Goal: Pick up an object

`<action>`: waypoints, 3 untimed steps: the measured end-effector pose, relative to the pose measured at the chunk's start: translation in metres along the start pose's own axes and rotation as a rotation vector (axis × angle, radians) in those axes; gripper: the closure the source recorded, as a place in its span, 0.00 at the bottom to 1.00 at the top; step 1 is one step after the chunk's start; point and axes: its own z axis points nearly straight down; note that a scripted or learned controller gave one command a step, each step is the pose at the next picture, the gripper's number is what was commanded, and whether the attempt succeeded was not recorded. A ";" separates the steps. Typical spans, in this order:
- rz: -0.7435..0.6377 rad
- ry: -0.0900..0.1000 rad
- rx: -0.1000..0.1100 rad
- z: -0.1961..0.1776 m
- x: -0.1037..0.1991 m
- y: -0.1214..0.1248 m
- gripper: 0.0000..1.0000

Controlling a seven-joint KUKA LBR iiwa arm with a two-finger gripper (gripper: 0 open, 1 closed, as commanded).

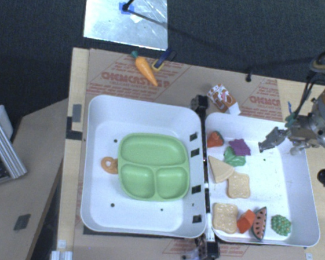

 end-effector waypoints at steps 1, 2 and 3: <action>-0.002 -0.002 -0.011 -0.006 0.000 0.002 0.00; 0.000 -0.001 -0.007 0.049 -0.003 -0.007 0.00; 0.000 0.000 -0.007 0.091 -0.005 -0.010 0.00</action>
